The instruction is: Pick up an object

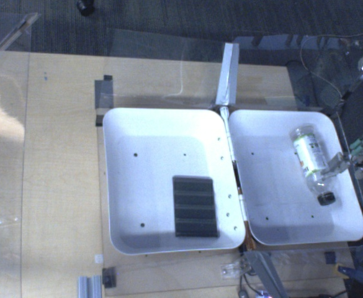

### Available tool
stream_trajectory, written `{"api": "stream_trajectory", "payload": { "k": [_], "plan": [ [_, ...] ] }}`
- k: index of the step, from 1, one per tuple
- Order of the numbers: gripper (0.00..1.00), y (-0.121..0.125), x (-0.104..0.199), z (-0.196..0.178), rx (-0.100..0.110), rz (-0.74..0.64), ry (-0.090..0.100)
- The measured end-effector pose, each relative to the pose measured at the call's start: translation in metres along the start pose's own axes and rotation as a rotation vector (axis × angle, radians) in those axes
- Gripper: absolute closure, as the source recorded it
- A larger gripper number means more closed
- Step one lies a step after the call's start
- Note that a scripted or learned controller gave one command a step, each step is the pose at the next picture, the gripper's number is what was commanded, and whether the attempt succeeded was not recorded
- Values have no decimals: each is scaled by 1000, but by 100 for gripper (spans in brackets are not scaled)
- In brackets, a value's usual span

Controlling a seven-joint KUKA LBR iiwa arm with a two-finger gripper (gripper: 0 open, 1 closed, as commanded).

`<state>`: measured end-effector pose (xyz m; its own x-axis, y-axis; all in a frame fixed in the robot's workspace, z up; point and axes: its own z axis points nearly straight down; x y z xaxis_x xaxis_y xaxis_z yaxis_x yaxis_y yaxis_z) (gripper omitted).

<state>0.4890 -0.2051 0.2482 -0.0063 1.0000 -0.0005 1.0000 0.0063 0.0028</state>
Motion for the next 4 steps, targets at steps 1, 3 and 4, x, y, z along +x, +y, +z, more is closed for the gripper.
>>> {"api": "stream_trajectory", "payload": {
  "k": [1,3,4],
  "plan": [
    [0,6,0,60,-2,-185,-1],
    [0,139,0,156,-16,-315,-6],
    [0,118,1,155,-19,-474,-7]
  ]
}}
